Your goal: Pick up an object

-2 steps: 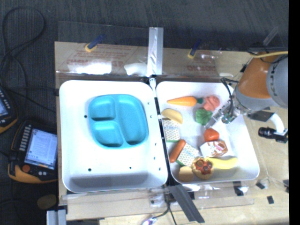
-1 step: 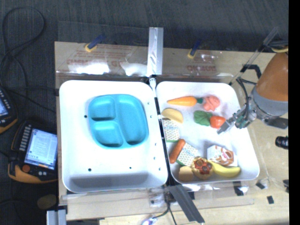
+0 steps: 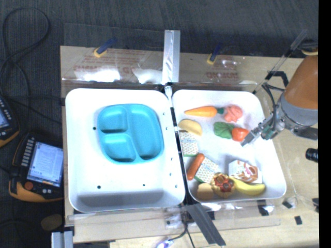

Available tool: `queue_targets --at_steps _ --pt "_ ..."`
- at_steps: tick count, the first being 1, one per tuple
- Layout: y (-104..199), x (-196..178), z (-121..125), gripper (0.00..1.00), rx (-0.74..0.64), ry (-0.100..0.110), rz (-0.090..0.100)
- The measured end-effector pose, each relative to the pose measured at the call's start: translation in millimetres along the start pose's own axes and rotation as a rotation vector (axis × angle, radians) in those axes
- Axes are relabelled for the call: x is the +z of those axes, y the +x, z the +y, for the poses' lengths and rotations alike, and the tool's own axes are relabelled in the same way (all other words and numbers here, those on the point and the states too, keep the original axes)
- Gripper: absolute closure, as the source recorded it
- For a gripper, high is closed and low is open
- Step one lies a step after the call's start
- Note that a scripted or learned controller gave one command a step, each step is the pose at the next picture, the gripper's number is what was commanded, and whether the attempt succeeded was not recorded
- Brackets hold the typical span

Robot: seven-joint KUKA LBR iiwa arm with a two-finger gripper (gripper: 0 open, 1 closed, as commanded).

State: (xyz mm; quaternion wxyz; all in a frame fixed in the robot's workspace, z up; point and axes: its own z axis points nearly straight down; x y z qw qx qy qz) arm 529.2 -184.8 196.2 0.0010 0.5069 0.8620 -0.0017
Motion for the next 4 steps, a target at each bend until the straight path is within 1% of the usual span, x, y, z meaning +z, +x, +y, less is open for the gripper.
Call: queue_targets --at_steps 1,2,3,4 --pt "71 -88 -12 1.0 -0.208 -0.001 0.001" --pt "75 5 -11 1.0 -0.021 0.001 0.003" --pt "130 -134 53 1.0 0.042 -0.001 0.001" --pt "57 -56 114 1.0 0.264 0.002 0.002"
